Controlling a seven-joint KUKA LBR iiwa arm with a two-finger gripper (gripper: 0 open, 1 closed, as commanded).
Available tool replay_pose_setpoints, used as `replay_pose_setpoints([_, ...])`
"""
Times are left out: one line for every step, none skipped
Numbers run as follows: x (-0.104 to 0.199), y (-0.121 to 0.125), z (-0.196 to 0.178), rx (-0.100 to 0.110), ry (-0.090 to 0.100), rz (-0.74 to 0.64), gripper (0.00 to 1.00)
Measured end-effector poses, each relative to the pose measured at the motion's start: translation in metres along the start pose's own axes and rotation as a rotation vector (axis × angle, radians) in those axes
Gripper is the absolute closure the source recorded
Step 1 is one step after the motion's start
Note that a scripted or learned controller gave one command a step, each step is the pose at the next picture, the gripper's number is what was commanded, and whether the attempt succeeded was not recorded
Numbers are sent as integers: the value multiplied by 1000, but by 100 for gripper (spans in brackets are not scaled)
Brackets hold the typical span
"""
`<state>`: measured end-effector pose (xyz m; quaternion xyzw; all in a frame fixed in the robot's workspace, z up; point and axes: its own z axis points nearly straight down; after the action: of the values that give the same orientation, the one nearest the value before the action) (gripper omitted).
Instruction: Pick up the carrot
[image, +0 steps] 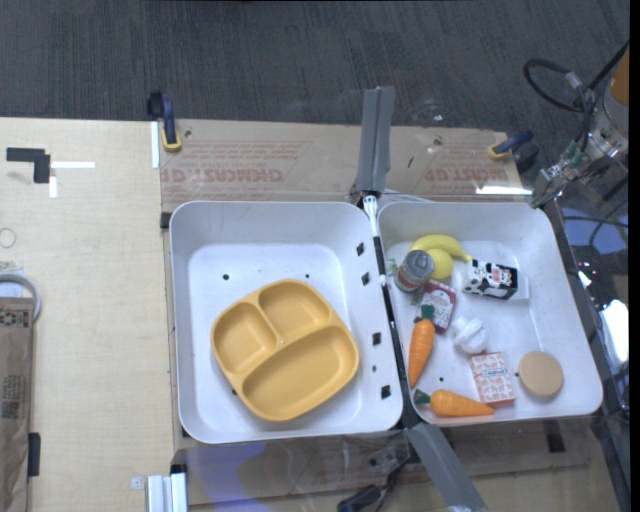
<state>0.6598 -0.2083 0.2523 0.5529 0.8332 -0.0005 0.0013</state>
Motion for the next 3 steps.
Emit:
replay_pose_setpoints([55, 23, -8, 0, 1, -234, 100])
replay_pose_setpoints([57, 24, 2, 0, 0, -349, 100])
replay_pose_setpoints([35, 9, -25, -1, -1, -398, 100])
